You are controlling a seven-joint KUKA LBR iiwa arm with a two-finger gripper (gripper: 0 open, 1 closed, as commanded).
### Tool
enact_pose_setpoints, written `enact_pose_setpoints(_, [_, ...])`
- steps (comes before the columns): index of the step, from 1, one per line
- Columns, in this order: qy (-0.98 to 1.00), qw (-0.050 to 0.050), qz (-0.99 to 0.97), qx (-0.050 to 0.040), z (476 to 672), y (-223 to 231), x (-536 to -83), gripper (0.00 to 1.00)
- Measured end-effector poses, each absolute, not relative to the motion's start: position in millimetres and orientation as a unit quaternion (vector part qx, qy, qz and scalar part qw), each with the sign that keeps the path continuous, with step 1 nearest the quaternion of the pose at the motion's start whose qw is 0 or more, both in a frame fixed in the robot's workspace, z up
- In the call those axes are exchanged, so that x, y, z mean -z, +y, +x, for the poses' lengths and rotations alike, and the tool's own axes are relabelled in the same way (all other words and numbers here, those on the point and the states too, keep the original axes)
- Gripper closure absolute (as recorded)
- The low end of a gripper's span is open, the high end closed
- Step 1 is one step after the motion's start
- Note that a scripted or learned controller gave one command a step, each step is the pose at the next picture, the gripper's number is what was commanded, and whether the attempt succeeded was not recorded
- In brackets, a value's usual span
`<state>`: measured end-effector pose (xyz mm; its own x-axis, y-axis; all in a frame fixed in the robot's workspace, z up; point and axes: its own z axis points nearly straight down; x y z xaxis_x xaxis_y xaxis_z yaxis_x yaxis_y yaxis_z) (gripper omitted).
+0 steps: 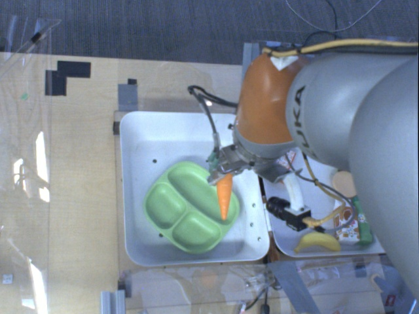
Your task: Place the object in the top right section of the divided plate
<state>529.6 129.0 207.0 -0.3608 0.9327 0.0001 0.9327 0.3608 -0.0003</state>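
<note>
A green divided plate (169, 205) with three sections lies tilted in the left white bin (134, 169). An orange carrot (224, 198) hangs point down over the plate's right side, above the section nearest the bin's right wall. Its wide top end sits between the fingers of my gripper (219, 174), which is shut on it. The grey arm with its orange band comes in from the right and hides the bin's upper right corner.
The right bin (281, 244) holds a yellow banana (317, 243), a tan round object (344, 183), a green item (362, 222) and a small printed packet (343, 226). The arm covers most of that bin.
</note>
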Motion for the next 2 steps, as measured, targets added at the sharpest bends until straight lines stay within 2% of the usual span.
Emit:
enact_pose_setpoints(1, [-0.825, 0.0, -0.565, 0.0, 529.6, 129.0, -207.0, 0.0])
enact_pose_setpoints(2, [-0.819, 0.0, -0.574, 0.002, 488.1, 119.2, -115.8, 0.0])
